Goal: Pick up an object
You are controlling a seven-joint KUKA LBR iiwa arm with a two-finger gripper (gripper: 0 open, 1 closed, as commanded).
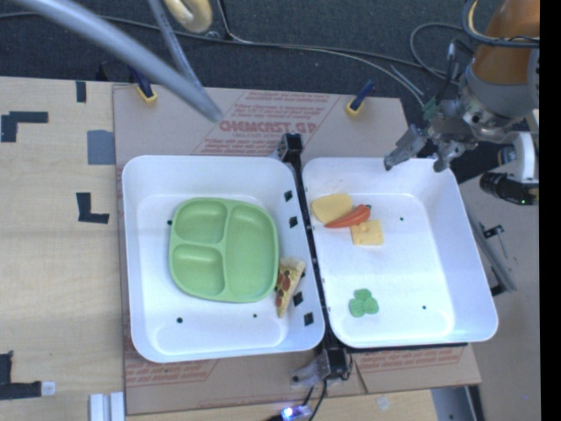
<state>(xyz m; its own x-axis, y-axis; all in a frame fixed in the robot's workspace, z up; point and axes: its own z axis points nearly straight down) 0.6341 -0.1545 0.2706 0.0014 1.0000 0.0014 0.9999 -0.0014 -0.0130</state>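
- Camera view, and the two-finger tool [424,153] hangs over the far right corner of the right shallow white bin [469,261], at the end of the grey arm with the orange band [508,33].
- The candidates sit well apart from it: a yellow cheese-like wedge [331,207], an orange carrot-shaped piece [349,217] touching it, a yellow square slice [368,232] just beside, and a small green broccoli-like piece [363,303] nearer the front.
- The risk, as I judge it: those three yellow and orange pieces crowd together, so a descent there could nudge one aside or catch two at once.
- The flat pieces could also slip out of a pinch.
- The tool's fingers look spread apart, with nothing between them and touching nothing.
- The left white bin [140,235] carries a green divided plastic plate [223,248] and a pizza-slice toy [287,285] beside it.
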